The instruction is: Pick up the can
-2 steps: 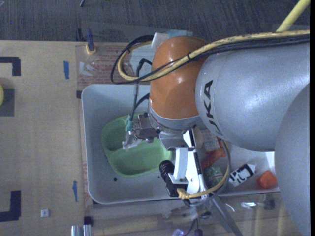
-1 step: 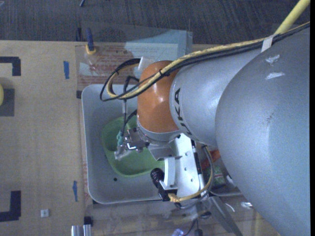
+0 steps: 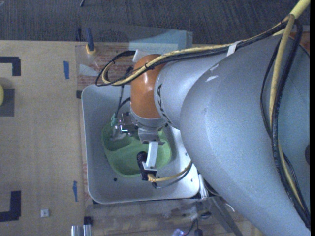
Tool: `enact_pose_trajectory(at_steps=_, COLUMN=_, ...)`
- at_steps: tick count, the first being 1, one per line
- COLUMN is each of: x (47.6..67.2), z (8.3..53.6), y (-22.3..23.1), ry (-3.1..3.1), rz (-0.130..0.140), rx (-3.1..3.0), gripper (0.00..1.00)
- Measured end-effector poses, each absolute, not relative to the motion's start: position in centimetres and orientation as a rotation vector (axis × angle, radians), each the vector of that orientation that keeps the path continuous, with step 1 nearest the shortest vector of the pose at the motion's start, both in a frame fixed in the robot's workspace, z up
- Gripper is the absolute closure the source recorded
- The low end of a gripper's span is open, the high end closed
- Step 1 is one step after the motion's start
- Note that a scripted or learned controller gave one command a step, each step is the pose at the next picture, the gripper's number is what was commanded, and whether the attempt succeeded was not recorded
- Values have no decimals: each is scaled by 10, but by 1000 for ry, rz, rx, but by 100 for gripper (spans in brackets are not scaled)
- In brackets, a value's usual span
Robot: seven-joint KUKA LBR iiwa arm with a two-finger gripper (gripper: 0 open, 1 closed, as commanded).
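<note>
Camera view has the grey arm (image 3: 236,107) filling most of the right side, its orange band (image 3: 145,90) sitting over the one white bin (image 3: 93,132) I can see. I count one green bowl-like thing (image 3: 120,156) in that bin, lying near the middle and toward the left wall. The gripper (image 3: 120,129) hangs down over the bowl's upper left part; I cannot tell from here what it has, if anything, since the wrist hides it from above. I cannot pick out the can; the arm covers much of the bin. Bare bin floor shows along the left wall and the lower edge, so there is room there, while the right side is hidden under the arm. Yellow and black cables (image 3: 275,58) run along the arm. I can read no writing. Two blue tape strips (image 3: 66,70) sit on the wooden bench (image 3: 39,146).
</note>
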State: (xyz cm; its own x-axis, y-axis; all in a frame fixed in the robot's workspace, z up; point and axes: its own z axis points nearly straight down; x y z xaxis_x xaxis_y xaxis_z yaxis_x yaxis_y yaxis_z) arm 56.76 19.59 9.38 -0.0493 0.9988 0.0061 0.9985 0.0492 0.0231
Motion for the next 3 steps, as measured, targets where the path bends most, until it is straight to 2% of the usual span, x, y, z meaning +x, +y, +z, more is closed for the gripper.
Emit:
enact_pose_trajectory(at_steps=1, x=628, z=91, y=209, ry=1928, rz=-4, rx=2483, gripper=0)
enact_pose_trajectory(at_steps=2, x=632, z=108, y=212, ry=1927, rz=22, rx=2474, gripper=100)
enact_pose_trajectory(at_steps=3, x=649, z=313, y=206, ry=1707, rz=0, rx=2637, gripper=100)
